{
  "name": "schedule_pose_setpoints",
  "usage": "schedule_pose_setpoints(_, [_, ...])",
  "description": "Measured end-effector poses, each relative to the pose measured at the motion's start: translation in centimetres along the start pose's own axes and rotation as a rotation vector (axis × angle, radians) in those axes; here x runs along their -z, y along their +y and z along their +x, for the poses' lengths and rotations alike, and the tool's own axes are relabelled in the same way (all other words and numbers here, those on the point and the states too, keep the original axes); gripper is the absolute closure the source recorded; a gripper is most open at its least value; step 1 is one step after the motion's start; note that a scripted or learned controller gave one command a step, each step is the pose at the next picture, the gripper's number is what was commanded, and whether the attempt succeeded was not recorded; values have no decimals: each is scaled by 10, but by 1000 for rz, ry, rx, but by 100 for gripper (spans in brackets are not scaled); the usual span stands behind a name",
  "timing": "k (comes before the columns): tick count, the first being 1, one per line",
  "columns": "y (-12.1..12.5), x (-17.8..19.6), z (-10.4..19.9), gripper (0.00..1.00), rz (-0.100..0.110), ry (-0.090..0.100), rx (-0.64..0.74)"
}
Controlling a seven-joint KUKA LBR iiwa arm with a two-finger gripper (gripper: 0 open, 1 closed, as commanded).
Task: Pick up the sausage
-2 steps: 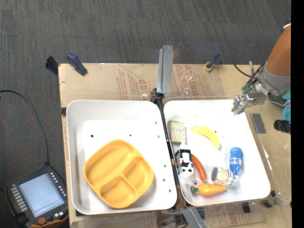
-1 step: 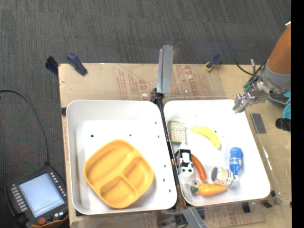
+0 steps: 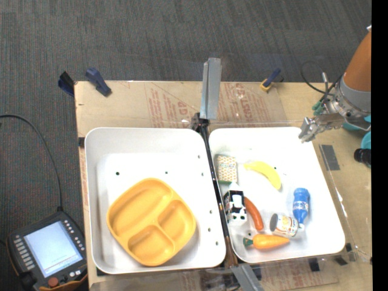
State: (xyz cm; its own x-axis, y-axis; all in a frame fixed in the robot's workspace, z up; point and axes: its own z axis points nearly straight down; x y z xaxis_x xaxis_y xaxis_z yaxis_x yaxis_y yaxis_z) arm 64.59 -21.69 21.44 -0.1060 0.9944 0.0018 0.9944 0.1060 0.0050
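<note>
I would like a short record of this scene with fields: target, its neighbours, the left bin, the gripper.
target: red-orange sausage, lying in right white bin
neighbours: black-and-white cow toy at its left, small tin can at its right, orange carrot below
left bin: yellow divided plate
gripper: grey two-finger gripper above right bin's far right corner, far from sausage

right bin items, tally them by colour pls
yellow: 1, banana
red: 1, sausage
orange: 1, carrot
blue: 1, bottle
black and white: 1, cow toy
pale checked: 1, packet
mixed label: 1, can
total: 7
</note>
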Motion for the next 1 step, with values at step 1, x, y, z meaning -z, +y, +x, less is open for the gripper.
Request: schedule_pose_setpoints(1, [1, 9, 0, 100, -2, 0, 1])
